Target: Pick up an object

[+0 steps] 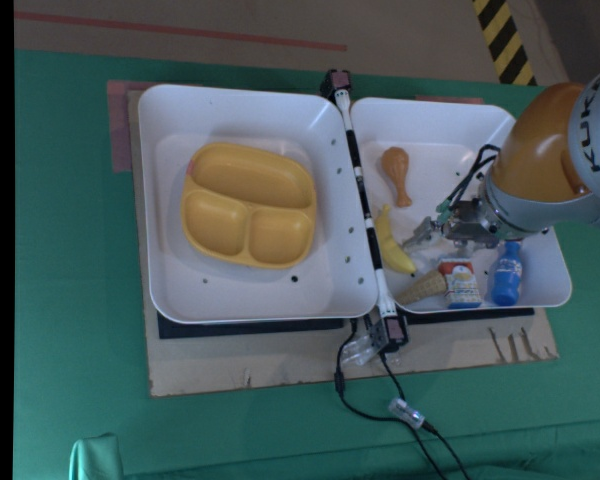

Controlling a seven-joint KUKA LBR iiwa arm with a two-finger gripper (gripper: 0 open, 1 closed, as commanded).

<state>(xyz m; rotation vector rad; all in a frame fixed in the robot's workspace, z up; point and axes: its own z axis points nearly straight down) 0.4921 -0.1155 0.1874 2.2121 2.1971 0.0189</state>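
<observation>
In the right-hand bin (430, 118) lie the things I could lift: a yellow banana (392, 243) along the bin's left wall, a brown toy drumstick (397, 173) above it nearer the far side, an ice-cream cone (423, 288) at the near edge, a small carton (462, 284) with a red top just right of the cone, and a blue bottle (507, 273) right of the carton. My tool (425, 232) hangs over the middle of this bin, pointing left toward the banana, its tip just right of the fruit; I cannot tell how wide it stands, and nothing shows gripped in it. Behind it my grey arm (560, 158) with its orange band reaches in from the right. The left bin (180, 108) carries a yellow divided tray (248, 205) with three compartments. Both bins sit on a sheet of cardboard (240, 363) over the green desk (70, 268), and a black cable (380, 408) trails from between the bins toward the near edge.
</observation>
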